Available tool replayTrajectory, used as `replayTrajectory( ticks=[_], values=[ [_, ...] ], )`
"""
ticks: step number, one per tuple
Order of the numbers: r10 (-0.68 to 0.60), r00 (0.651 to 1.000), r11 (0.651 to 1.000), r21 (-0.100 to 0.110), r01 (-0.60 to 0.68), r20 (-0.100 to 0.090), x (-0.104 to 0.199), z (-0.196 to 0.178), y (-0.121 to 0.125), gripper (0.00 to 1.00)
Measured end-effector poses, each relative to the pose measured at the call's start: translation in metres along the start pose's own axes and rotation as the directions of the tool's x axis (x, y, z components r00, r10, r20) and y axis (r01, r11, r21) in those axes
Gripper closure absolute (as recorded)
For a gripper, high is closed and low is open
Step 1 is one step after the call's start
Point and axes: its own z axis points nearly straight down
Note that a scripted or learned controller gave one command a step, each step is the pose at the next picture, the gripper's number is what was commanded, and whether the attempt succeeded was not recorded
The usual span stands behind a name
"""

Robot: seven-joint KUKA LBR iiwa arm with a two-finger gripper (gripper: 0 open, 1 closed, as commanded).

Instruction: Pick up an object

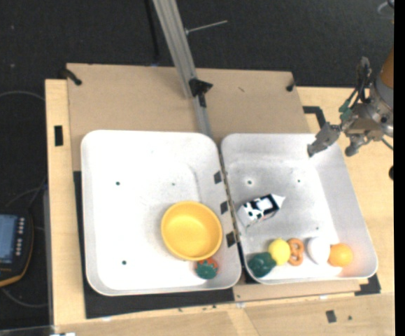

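I see the hand (pixel 336 140) at the right of the frame, over the upper right corner of the right bin (pixel 289 156), its two fingers spread apart with nothing between them. One finger (pixel 322 140) hangs just inside the bin's rim, the other (pixel 353 144) sits over the rim. Along the lower edge of the right bin lies a row of small things, close together: a dark green piece (pixel 261 263), a yellow ball (pixel 280 251), an orange ring-shaped piece (pixel 296 252), a white ball (pixel 318 250) and an orange ball (pixel 340 255). A black-and-white toy (pixel 260 208) lies above that row, near the bin's left wall. In the left bin (pixel 132 166) a yellow bowl (pixel 191 229) stands upright at lower right, with a small green-and-orange piece (pixel 206 268) just below it. Both bins rest on the tan surface (pixel 188 96). A handheld controller (pixel 3 249) sits at the lower left of the frame, off the surface.
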Motion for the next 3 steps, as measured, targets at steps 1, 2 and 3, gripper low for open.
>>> replayTrajectory(
  ticks=[1, 2, 3],
  values=[
    [0.000, 1.000, 1.000, 0.000, 0.000, 0.000, 0.000, 0.000, 0.000, 0.00],
    [0.002, 1.000, 1.000, 0.004, -0.002, 0.001, 0.005, 0.046, -0.005, 0.00],
    [0.004, 1.000, 1.000, 0.005, -0.004, 0.001, 0.000, 0.089, -0.008, 0.00]
  ],
)
